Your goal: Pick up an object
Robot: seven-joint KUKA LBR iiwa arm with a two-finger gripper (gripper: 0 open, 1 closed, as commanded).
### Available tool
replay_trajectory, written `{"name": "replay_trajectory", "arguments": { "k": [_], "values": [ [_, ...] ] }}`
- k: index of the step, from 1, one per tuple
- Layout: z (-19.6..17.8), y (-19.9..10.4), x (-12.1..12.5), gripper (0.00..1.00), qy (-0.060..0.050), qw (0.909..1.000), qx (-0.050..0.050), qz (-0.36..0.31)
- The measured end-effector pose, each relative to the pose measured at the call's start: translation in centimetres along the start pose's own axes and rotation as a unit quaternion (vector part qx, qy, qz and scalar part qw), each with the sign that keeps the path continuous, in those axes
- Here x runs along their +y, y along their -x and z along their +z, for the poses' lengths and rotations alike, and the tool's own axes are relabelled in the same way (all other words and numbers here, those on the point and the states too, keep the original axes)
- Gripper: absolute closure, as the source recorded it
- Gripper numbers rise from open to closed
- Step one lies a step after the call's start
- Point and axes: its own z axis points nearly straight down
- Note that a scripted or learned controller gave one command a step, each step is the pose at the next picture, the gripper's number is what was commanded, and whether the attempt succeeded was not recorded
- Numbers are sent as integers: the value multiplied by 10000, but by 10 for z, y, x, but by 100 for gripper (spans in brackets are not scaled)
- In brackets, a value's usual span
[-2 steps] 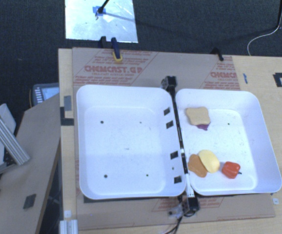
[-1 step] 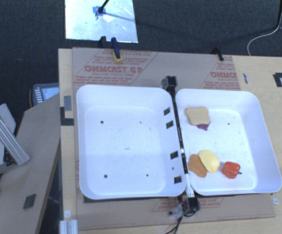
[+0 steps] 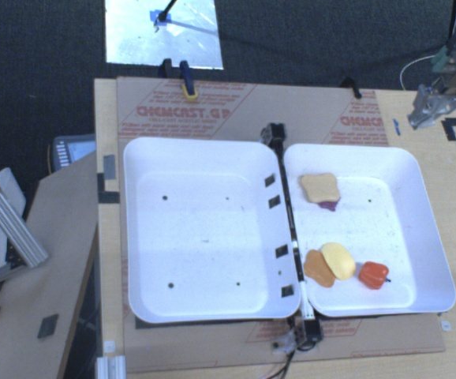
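camera view: one fixed look down at a slant on the bench [image 3: 236, 105] and two white bins side by side.
pincer [image 3: 424, 115]: at the upper right, over the bench just beyond the far right corner of the right bin [image 3: 417, 212], touching nothing in it; nothing shows between its tips.
pincer state: too small and blurred to judge, cannot tell if it is spread or closed.
bread slice [image 3: 319, 187]: tan, flat, in the right bin, down and to the left of the pincer, the nearest item to it but well apart from it; a purple scrap [image 3: 329, 205] peeks out at its near edge.
yellow piece [image 3: 338, 260]: rounded, farther down from the pincer, near the front of the right bin, overlapping an orange piece [image 3: 318, 268] on its left.
red pepper [image 3: 373, 274]: small, just right of the yellow piece, close to the front wall, well below the pincer.
left bin [image 3: 133, 212]: far to the left of the pincer, showing its bare white floor with a few dark dots.
divider [image 3: 285, 212]: a dark strip with clips between the two bins, left of the pincer.
metal sheet [image 3: 162, 22]: shiny square on the dark floor beyond the bench, far left of the pincer.
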Motion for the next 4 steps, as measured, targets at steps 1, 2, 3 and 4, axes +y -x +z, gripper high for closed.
{"name": "replay_trajectory", "arguments": {
  "k": [1,2,3,4],
  "values": [
    [-40,49,-73,100,69,9999,-36,77],
    [-126,75,-120,100,96,9999,-46,62],
    [5,8,-116,100,-3,10000,-1,4],
    [-129,-18,-116,100,134,9999,-36,13]
  ]
}}
